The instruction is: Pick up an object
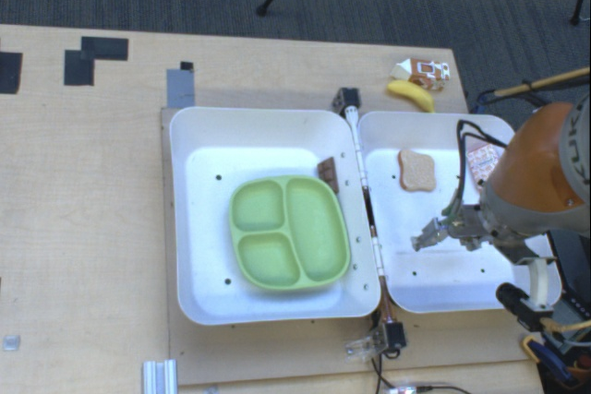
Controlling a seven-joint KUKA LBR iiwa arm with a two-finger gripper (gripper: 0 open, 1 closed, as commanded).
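Two white bins sit side by side on wooden bench point(83, 198). Gripper point(434, 235) hovers over right bin point(434, 291) with fingers spread, holding nothing; bread slice point(417, 171) lies near, apart. Left bin point(199, 226) holds green divided plate point(288, 233), with free floor beside it

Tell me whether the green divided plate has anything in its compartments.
Empty. All three compartments of the green divided plate in the left bin show only bare green surface.
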